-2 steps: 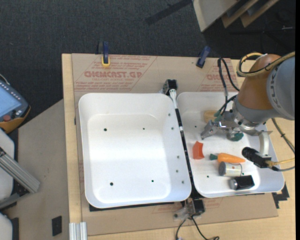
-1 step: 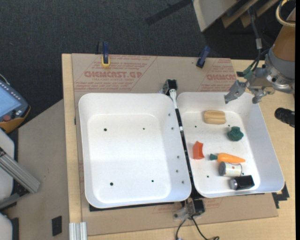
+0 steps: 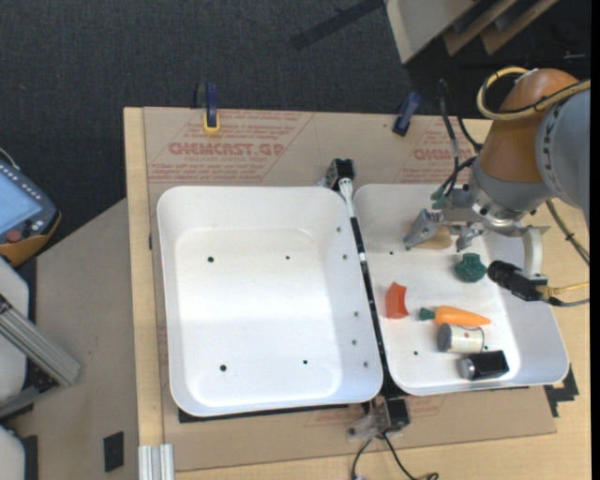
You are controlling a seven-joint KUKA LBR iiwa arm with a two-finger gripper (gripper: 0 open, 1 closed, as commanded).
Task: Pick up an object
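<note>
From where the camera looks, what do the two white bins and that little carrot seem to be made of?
The bins look like smooth, thin moulded plastic: rounded corners, slight sheen. The carrot looks like a plastic toy, evenly orange with a green tip, though rubber is possible.

Floor: dark carpet [image 3: 94, 56], speckled, visible along the top and left of the frame. Table [image 3: 150, 281]: light brown board surface, partly covered by a brown protective sheet [image 3: 234, 145] with red printed lettering. Two blue clamps [image 3: 210, 101] stand at the sheet's far edge. A beige cabinet or box [image 3: 450, 23] stands at upper right. At the left edge, a device with a blue screen [image 3: 17, 202]. Lighting is even, with soft shadows.
</note>
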